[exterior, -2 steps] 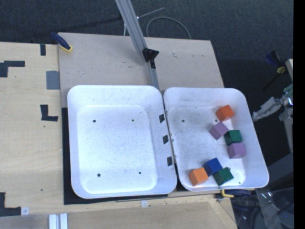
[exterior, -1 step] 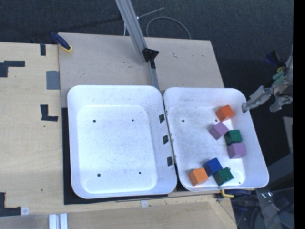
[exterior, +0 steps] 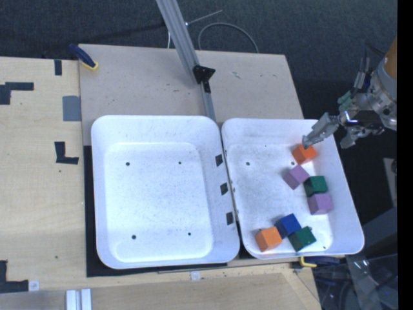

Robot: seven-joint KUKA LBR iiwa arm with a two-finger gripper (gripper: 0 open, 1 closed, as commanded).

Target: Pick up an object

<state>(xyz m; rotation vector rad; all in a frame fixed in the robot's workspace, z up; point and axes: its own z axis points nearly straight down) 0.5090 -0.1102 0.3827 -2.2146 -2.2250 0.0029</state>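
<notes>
Seven blocks seen in right bin [exterior: 271, 131]. End effector [exterior: 330, 134] spread, nothing pinched, poised beside orange block [exterior: 304, 153]. Approach step judged; descent and closing required next.

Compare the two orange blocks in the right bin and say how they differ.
The upper orange block lies near the right bin's far right side, right under the gripper; the lower orange block lies near the front rim, far from the gripper. The upper one has a purple block as nearest neighbour; the lower one sits against a blue block. The lower one looks slightly larger. Both are orange and cube-like.
</notes>
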